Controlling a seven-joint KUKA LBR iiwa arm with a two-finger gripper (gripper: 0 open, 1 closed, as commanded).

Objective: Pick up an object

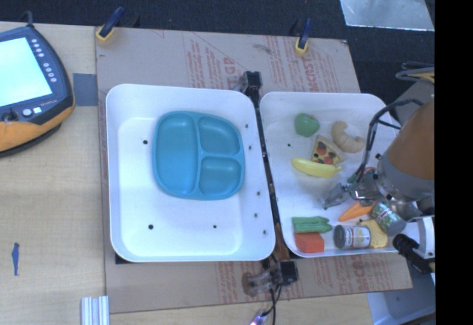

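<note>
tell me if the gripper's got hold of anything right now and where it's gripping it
Nothing shows between the fingers of the gripper. It sits low in the right bin, close to the banana and the carrot, holding neither.

A blue tray [198, 154] (three-sectioned) sits in a white bin [126, 168]; yellow banana [314, 167], green pepper [307, 124].

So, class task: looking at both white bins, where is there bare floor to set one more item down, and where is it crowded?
Left bin: bare floor all round the blue divided plate, widest along the near edge. Right bin: a free strip by the divider, left of the green ball and banana. Crowded: its near right corner, with claw, carrot, green piece, and jar.
</note>
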